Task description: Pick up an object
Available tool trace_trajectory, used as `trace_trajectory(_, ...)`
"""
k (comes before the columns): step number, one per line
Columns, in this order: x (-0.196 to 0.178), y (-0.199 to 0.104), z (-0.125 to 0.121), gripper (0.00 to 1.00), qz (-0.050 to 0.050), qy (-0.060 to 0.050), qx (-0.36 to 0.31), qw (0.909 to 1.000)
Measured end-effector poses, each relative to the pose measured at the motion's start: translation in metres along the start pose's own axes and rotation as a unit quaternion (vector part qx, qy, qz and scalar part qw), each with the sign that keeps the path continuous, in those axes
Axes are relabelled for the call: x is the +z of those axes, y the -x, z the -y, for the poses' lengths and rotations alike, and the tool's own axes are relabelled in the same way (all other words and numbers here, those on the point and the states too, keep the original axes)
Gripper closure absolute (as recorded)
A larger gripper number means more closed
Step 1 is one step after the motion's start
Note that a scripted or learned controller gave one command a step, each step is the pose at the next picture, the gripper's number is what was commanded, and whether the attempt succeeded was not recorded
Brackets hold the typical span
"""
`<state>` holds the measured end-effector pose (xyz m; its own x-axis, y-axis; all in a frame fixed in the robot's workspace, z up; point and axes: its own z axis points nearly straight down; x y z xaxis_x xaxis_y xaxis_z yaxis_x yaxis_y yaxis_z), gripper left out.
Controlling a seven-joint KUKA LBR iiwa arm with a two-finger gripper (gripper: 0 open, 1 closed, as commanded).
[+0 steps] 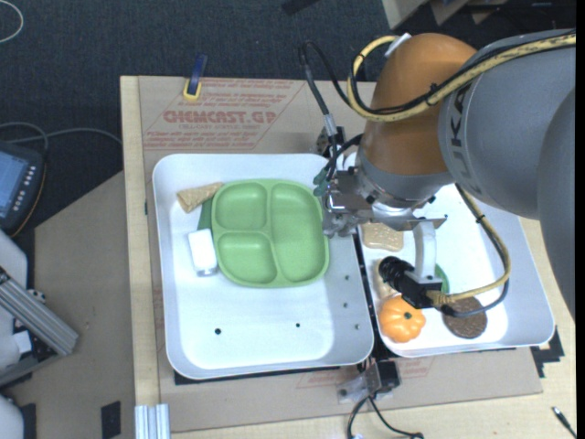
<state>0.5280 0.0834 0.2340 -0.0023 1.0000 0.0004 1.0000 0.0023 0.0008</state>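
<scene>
So the gripper (pixel 366 213) is parked low over the right bin (pixel 521 286), tucked under the bulky grey wrist. Whether it's spread or clamped can't be told from this angle, so nothing can be called grabbed. Practically beneath it, a touch toward the bench's near edge, a tan slice (pixel 382 238) is laid flat. It looks like toy bread, matte and rough-edged, and it's judged the likeliest pick simply because the gripper is lined up closest to it. Further out on that same side, a small orange pumpkin (pixel 402 320) is sat by the bin's near wall, ribbed and a bit glossy, where a round thing is kept from rolling. Just beside it, toward the arm's side, a flat brown disc (pixel 466 319) is seen, cookie-like. A green sliver (pixel 442 277) sits between it and the gripper, too hidden to be named. Across the divider from the gripper, the left bin (pixel 174 273) is loaded with a green divided plate (pixel 270 231), smooth plastic with rounded corners. Past that, a tan wedge (pixel 196 196) and a small white block (pixel 202 251) are tucked along the far wall. Thin flat stuff like the slice is expected to be fiddly to pinch.
</scene>
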Motion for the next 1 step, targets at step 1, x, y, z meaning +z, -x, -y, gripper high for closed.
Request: trace_trajectory(1,0.0044,0.0056,-0.0034,1.0,0.001,-0.001,0.001,1.0)
